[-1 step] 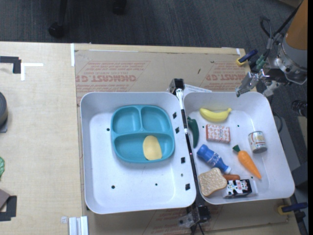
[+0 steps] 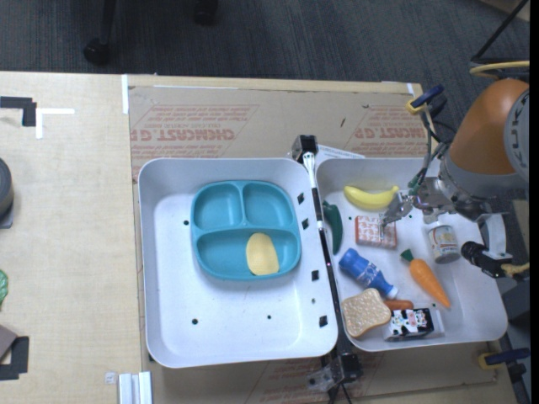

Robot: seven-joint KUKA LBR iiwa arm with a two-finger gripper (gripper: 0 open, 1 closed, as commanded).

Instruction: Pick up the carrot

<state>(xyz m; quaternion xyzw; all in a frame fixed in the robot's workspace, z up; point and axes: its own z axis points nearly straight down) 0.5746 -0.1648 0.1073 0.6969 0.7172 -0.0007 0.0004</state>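
The carrot [image 2: 428, 282], orange with a small green top, lies in the right bin [image 2: 480, 318] near its right side, pointing down and to the right. My gripper [image 2: 396, 213] hangs over the upper middle of that bin, up and to the left of the carrot and apart from it. It sits just right of a banana [image 2: 370, 196] and above a red-and-white packet [image 2: 376, 231]. Nothing is visibly held.
Around the carrot are a small can [image 2: 443, 244], a blue bottle [image 2: 367, 273], a bread slice [image 2: 366, 311], a black-and-white carton [image 2: 412, 323] and a green item [image 2: 334, 225]. The left bin [image 2: 168, 310] holds a teal divided plate [image 2: 221, 217] with a yellow piece [image 2: 262, 253].
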